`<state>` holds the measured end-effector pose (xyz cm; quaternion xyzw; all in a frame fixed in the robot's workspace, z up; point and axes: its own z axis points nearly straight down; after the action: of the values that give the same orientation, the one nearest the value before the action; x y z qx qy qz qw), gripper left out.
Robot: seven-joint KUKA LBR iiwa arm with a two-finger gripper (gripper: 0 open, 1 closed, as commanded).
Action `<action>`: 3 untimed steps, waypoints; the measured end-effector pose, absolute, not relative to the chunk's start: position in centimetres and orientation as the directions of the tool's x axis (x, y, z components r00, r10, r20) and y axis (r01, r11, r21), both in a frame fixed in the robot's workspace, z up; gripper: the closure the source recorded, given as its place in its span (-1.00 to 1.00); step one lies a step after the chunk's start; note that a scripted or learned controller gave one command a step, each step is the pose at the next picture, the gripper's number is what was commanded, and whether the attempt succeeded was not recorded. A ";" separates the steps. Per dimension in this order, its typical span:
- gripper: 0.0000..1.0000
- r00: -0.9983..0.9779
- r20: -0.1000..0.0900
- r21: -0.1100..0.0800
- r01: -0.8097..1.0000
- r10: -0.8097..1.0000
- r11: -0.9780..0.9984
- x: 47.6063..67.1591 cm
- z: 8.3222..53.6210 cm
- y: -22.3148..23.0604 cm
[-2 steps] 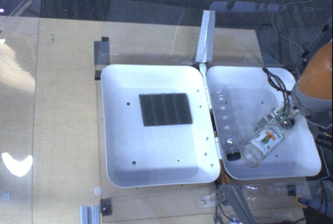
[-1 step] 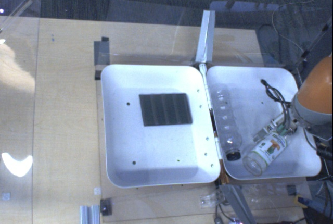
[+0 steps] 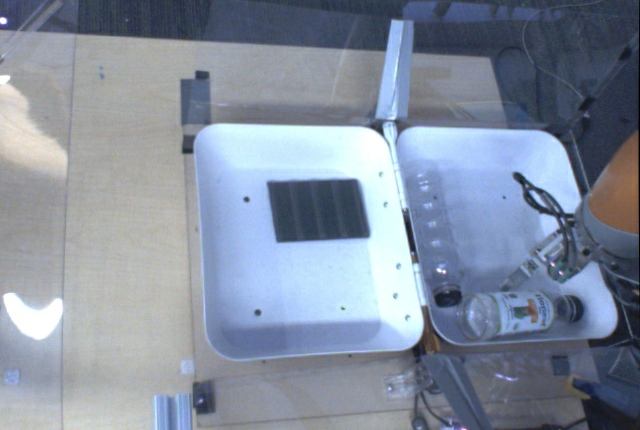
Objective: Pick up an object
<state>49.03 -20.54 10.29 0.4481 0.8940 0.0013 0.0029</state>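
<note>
Bottle [image 3: 515, 312], clear plastic with a label and dark cap, lies on its side along the right bin's [image 3: 480, 153] near wall. Just above it, the gripper [image 3: 556, 258] hovers; its finger state is unclear.

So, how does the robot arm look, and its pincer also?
The arm shows at the right edge as a rounded orange band above a grey wrist. The pincer is small, of pale silvery metal, with a slim finger. A thin black cable loops beside it over the right bin.
</note>
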 end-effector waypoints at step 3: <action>-1.00 -0.740 -0.033 -0.010 0.672 0.671 0.741 61.1 9.1 -13.1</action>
<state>61.11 -13.11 9.14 0.3600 0.9328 -0.0104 0.0135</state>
